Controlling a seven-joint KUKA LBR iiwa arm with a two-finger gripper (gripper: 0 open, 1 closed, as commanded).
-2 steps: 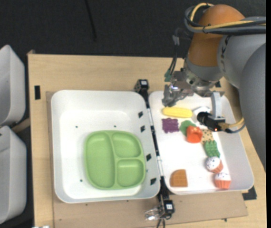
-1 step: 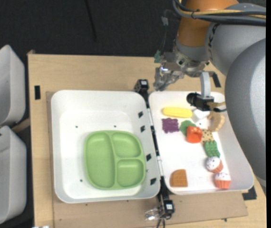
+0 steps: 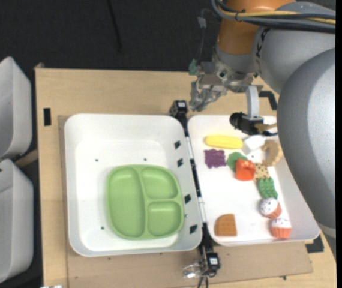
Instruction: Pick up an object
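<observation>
The gripper (image 3: 202, 101) is seen above the far end of the divide between the two bins; whether it is released or clenched cannot be told. In the right bin (image 3: 243, 233), toy foods are clustered right of and nearer than it: a yellow corn cob (image 3: 223, 141), purple grapes (image 3: 215, 158), a red strawberry (image 3: 245, 170). A green divided plate (image 3: 144, 201) lies in the left bin (image 3: 87, 137).

No legible txt, labels, brands or nos. anywhere on the bins, toys or arm.
</observation>
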